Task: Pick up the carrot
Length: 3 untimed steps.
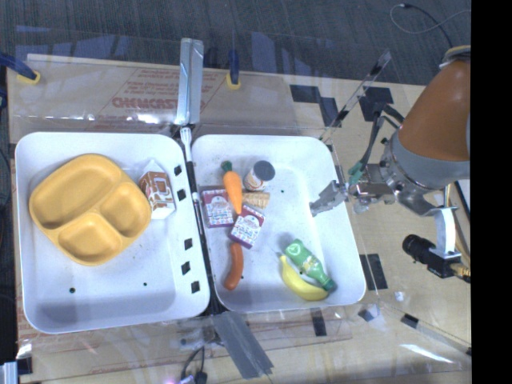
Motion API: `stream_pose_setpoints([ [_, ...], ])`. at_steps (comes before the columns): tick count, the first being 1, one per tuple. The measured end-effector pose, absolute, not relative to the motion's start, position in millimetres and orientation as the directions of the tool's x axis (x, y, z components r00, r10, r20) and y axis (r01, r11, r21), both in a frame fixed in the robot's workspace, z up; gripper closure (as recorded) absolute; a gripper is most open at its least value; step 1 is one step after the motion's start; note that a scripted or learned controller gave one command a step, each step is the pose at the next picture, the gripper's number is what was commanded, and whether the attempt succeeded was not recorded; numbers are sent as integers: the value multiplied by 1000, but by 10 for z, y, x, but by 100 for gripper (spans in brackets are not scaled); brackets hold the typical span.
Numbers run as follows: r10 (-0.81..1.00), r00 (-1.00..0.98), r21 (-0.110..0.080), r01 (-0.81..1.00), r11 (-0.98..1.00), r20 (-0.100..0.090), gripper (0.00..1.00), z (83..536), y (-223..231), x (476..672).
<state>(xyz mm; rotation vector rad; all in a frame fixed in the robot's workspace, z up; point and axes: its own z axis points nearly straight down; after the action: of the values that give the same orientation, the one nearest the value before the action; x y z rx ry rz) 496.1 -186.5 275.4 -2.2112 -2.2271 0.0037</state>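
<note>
1. The pincer point(326, 198) sits at the right rim of the right bin point(300, 146), low over the wall. Nothing lies between its tips, but whether the tips are apart or together I cannot tell from this slant.
2. The carrot point(233, 190) is in the right bin's upper left part, near the divider, lying roughly lengthwise away from the camera with its green top at the far end. It is well apart from the pincer.
3. Neighbours crowd it: a small jar point(259, 173) just beside it on the right, a red carton point(216, 208) touching or nearly touching on the left, and a second carton point(248, 229) at its near tip.
4. To do the step well, I judge the pincer should travel left across the bin, come down over the carrot's middle, and close across its narrow width, so the tips drop between carrot and cartons rather than onto them.
5. The arm point(432, 134) reaches in from the right, its orange band above the wrist, with the wrist tilted so the pincer points left and down toward the bin.
6. Farther off, a banana point(300, 285) and a green bottle point(310, 264) lie in the near right corner. The left bin point(48, 294) holds a yellow tray point(88, 208).
</note>
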Motion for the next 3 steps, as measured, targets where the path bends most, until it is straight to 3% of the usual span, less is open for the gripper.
stream_pose_setpoints([
  [1, 977, -212, -5, 977, 212, 2, 0, 2100, -1183, 5508],
  [2, 943, -333, -2, 943, 333, 0, 0, 1912, -450, 6121],
  [3, 942, -337, -2, 942, 337, 0, 100, 2014, -450, 6126],
])
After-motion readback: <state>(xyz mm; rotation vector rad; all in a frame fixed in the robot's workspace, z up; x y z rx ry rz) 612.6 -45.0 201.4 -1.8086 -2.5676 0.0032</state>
